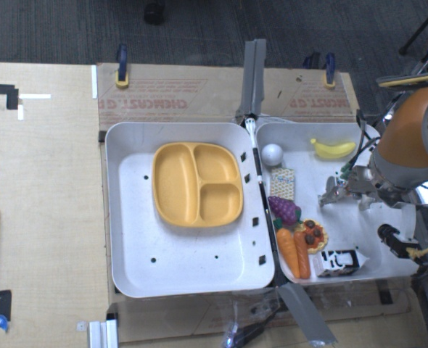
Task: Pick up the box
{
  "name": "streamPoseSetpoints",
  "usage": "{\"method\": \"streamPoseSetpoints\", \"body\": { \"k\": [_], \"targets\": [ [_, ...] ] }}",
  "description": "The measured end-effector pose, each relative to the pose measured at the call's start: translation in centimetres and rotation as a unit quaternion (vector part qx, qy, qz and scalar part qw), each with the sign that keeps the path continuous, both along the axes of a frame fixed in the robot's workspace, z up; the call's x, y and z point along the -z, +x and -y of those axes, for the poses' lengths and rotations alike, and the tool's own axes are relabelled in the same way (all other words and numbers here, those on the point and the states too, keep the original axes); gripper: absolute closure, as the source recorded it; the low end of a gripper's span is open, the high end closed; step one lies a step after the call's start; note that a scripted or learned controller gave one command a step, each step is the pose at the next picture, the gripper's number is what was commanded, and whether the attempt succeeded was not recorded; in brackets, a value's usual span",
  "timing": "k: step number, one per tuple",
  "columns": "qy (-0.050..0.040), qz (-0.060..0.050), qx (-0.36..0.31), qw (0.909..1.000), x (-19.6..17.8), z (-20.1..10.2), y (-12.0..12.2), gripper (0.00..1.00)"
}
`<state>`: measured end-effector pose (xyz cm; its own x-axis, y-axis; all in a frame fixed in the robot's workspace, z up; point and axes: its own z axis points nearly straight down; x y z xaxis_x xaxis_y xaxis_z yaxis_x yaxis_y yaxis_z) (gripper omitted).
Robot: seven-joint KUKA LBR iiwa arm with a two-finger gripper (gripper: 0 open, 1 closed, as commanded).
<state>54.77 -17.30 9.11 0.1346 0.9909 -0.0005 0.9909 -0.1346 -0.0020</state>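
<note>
In the camera view we see the grey two-finger gripper (335,192) hovering over the right white bin (301,130), its fingers spread and grasping nothing. The small black-and-white cardboard box (340,261) lies at six o'clock from it, beside two orange carrots (294,252).

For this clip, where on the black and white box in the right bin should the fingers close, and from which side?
Probably from straight above. The box lies flat near the right bin's front wall, the carrot close on its left. Close the fingers across its short width, at mid-length. The gripper is further back in the bin.
</note>
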Motion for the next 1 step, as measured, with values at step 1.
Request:
{"method": "streamPoseSetpoints", "body": {
  "k": [1],
  "targets": [
    [-0.0006, 0.000, 0.098, 0.9952, -0.02, 2.00, 5.10, 0.00]
  ]
}}
